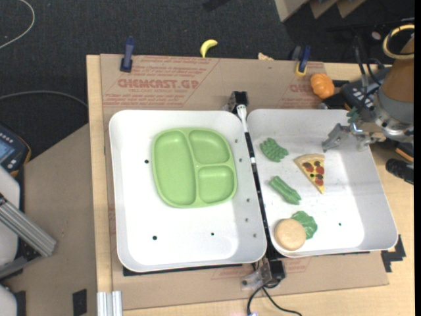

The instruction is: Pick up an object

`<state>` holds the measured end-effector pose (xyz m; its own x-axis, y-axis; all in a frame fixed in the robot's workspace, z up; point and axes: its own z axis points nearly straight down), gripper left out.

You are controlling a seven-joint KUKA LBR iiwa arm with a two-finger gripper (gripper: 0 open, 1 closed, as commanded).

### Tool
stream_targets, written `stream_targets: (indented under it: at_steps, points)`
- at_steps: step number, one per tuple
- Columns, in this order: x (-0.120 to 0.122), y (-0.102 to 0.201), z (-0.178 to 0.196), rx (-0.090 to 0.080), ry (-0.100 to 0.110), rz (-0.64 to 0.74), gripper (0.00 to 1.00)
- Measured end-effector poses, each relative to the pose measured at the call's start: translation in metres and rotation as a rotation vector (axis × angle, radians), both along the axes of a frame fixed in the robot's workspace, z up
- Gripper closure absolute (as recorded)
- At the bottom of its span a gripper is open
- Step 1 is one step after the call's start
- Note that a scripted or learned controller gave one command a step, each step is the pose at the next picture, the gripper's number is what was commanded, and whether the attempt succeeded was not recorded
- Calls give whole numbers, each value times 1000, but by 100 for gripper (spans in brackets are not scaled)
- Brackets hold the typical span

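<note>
The right bin point(368, 196) holds five small toy foods: a pizza slice point(312, 170) with red dots lies flat near the middle, its point toward the front; two dark green leafy pieces lie to its left, one point(273, 150) nearer the back, one point(284, 189) lower and slanted; at the front a tan bun point(289, 234) touches a green leaf point(306, 222). The left bin point(131, 196) holds a pale green tray point(194, 168) with three compartments, lying flat, open side up.
</note>
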<state>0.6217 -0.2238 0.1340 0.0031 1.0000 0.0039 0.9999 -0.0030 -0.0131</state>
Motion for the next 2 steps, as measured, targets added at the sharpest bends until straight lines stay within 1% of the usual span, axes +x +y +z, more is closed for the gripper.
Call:
stream_targets:
  at_steps: [1,2]
  points:
    - [-9,60,-50,-1,-13,6,0]
    - [-8,56,-38,-5,-17,3,100]
